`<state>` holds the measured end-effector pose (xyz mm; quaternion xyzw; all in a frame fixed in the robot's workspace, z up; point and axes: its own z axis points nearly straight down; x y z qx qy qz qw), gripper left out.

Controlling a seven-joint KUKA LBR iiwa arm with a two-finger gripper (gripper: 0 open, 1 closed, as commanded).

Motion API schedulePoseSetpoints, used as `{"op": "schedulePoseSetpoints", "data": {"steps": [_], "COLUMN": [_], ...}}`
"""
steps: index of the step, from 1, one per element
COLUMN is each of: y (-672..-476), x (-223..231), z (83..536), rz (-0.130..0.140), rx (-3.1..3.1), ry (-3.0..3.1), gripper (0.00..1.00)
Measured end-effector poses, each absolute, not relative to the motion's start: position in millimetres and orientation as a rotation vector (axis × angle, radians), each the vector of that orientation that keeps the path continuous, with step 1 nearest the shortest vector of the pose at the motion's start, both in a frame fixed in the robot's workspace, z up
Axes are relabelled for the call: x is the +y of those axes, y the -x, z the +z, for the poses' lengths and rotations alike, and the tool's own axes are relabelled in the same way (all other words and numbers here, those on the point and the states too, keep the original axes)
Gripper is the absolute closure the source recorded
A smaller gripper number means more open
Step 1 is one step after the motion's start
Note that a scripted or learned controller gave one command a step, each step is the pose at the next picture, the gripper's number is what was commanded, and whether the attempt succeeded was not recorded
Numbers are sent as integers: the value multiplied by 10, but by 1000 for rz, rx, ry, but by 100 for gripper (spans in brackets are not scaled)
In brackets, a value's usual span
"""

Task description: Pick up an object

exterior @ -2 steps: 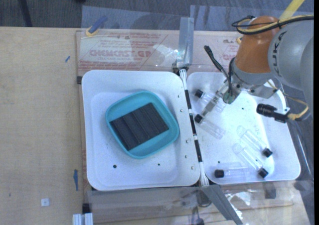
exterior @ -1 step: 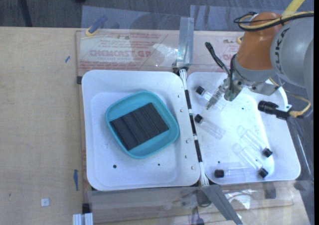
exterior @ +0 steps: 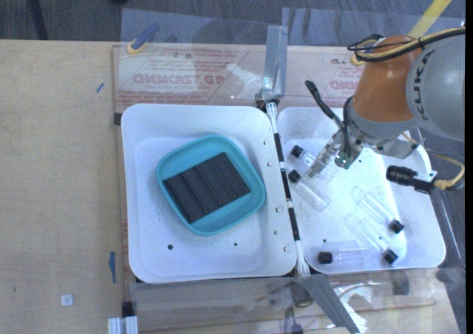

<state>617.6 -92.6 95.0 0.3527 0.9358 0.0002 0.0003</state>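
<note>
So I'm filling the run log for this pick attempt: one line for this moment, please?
arm: over right bin | gripper: low among clear vials, grasp unconfirmed | left bin: teal tray untouched

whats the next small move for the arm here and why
Probably a short descent straight down onto the clear vial lying in the right bin. The gripper sits low over that bin's upper left area, with nothing visibly between its fingers, and that black-capped vial lies just below it. Other vials lie further toward the bin's near edge, so this one looks the closest target.
</note>
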Motion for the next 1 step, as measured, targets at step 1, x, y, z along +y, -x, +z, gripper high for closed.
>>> {"op": "schedulePoseSetpoints", "data": {"steps": [1], "y": [-6564], "x": [-943], "z": [1342], "rz": [2], "rx": [2962], "ry": [-1026], "gripper": [100]}}
